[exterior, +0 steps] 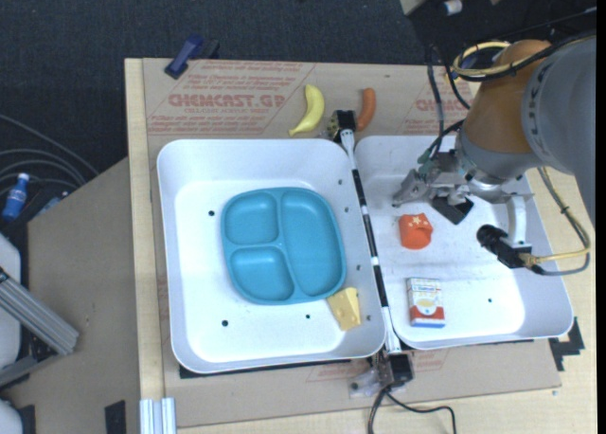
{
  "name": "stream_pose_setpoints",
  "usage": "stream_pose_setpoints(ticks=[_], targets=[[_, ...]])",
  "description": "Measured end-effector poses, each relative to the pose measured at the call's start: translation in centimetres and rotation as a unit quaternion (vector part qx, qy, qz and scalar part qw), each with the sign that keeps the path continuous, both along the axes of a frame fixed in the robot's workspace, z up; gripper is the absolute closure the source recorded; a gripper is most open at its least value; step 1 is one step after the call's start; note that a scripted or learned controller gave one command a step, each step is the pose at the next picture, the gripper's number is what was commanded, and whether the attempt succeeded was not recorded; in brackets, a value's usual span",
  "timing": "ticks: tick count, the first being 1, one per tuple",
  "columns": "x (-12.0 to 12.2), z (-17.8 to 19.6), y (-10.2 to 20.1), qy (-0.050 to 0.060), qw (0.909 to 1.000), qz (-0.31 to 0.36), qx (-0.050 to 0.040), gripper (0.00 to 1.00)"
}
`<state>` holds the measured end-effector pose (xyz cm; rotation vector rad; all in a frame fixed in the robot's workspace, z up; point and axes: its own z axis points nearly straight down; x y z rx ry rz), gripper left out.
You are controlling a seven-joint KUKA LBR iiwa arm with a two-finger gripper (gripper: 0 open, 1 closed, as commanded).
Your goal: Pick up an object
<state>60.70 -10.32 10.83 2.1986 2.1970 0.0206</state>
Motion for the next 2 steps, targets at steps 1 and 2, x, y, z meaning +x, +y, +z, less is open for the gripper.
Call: stream_pose_setpoints(ticks=[1,2], targets=[[-0.2,-1.4,0.2,0.006,1.0000,0.000,0.0029,0.00],[6.6,-1.4,0.1,0.006,1.0000,0.002,0.0039,0.00]])
